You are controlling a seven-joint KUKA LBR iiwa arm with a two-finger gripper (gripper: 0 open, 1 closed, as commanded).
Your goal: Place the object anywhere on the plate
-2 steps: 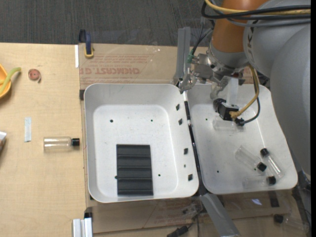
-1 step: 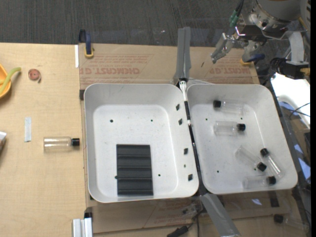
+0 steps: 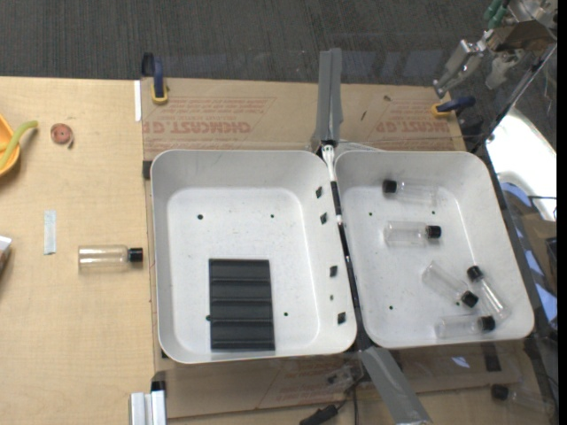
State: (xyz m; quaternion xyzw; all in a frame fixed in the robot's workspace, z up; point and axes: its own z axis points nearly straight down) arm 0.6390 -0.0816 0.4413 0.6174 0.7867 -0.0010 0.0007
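Two bins side by side on the worktop [image 3: 71,326], touching along the middle. In the left bin [image 3: 177,175], a ridged plate [image 3: 240,305] lying toward the near wall. In the right bin [image 3: 461,171], five vials: one [image 3: 406,187] at the back, one [image 3: 413,233] midway, three [image 3: 465,304] clustered in the near right corner. Left of both bins, another vial [image 3: 109,256] on its side.
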